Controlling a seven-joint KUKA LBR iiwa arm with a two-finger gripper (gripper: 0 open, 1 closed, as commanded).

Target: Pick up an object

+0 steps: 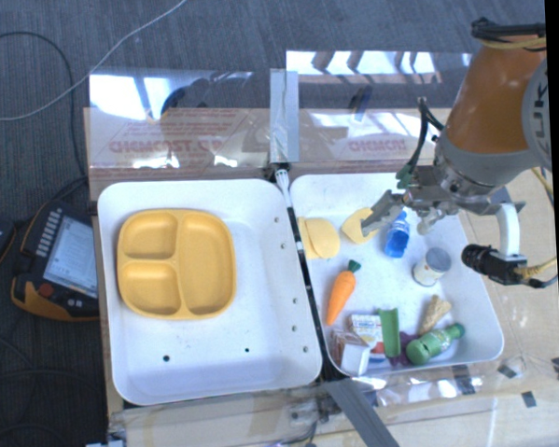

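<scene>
Two open fingers (388, 206) of the hand (406, 209) straddle the blue bottle (397, 236), gripping nothing; closing off-centre could squirt it aside.

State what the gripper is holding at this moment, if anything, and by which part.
Nothing is seen held. The gripper hangs with fingers spread over the right bin, just above the blue bottle, which lies on the bin floor.

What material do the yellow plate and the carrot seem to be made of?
Plate: probably moulded plastic, matte to slightly glossy; uniform yellow colour, smooth rounded compartments.
Carrot: likely a plastic toy; flat, even orange body and plain green top, too uniform for a real one.
</scene>
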